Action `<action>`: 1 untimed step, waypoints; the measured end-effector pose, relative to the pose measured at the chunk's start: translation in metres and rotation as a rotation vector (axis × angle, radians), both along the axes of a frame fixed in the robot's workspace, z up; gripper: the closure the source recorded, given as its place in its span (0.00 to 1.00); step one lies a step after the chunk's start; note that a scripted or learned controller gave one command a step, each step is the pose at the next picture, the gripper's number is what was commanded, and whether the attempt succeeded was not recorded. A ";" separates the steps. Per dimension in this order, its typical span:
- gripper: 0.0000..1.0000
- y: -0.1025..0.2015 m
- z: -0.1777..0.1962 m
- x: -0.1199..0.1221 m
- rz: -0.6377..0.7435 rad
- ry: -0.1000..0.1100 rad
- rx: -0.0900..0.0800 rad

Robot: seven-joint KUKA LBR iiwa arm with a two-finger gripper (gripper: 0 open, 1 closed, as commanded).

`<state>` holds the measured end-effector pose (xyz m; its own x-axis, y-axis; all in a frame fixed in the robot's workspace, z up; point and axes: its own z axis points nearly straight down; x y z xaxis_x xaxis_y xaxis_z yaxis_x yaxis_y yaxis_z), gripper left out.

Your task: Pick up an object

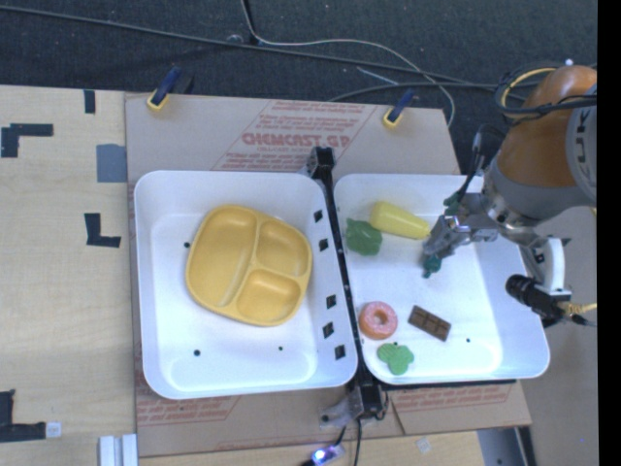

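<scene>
Red print on cardboard sheet point(291, 134) under bins reads partly "CHEMCAST GP"; rest illegible. Left bin point(160, 260): yellow divided plate point(249, 263). Right bin point(485, 338): yellow block point(398, 220), green piece point(364, 237), pink donut point(377, 319), brown bar point(429, 322), green clover shape point(396, 358). End effector point(434, 258) low over right bin, just right of yellow block; grip state cannot tell.
</scene>
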<state>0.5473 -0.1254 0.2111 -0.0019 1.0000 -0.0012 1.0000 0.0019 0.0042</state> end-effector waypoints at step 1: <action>1.00 0.000 0.031 0.001 -0.001 0.003 0.000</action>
